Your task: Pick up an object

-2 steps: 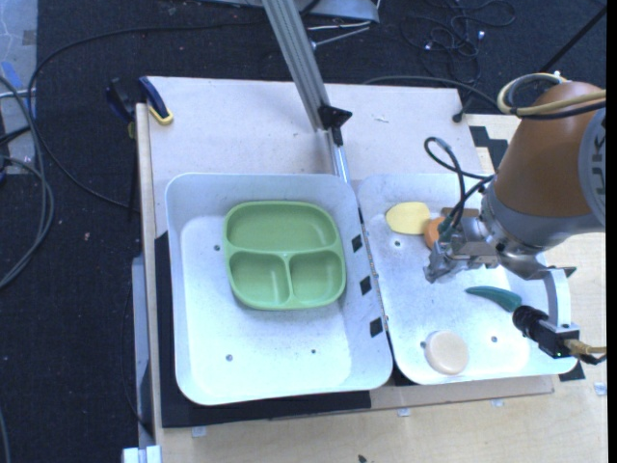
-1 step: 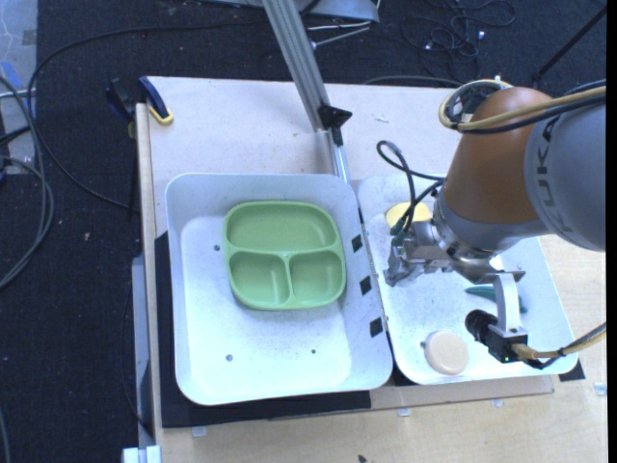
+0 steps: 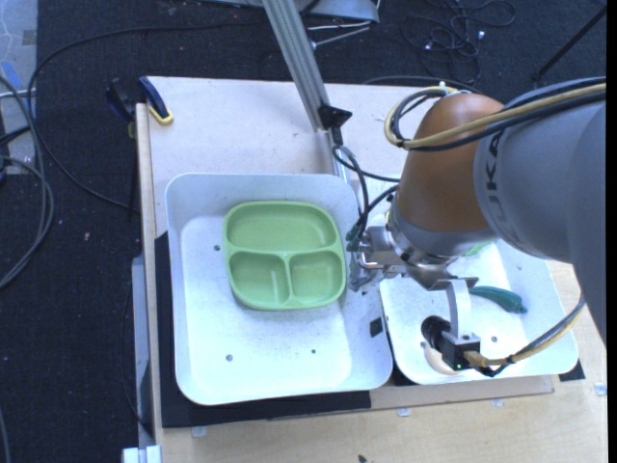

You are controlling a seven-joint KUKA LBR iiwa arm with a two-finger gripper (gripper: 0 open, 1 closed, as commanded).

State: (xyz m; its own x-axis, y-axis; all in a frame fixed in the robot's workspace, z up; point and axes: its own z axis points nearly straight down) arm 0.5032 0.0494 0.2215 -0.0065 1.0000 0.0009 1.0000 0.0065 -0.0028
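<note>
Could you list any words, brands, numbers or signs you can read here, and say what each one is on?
"UK": dark letters, part of a larger marking cut off by the curve, on the grey arm above the orange band.
No print can be made out on the green divided plate or the white bins.

Fixed above the bench (image 3: 241,114), looking down at a slant on both white bins (image 3: 193,355), fairly near; arm (image 3: 540,181) entering from the right.
</note>
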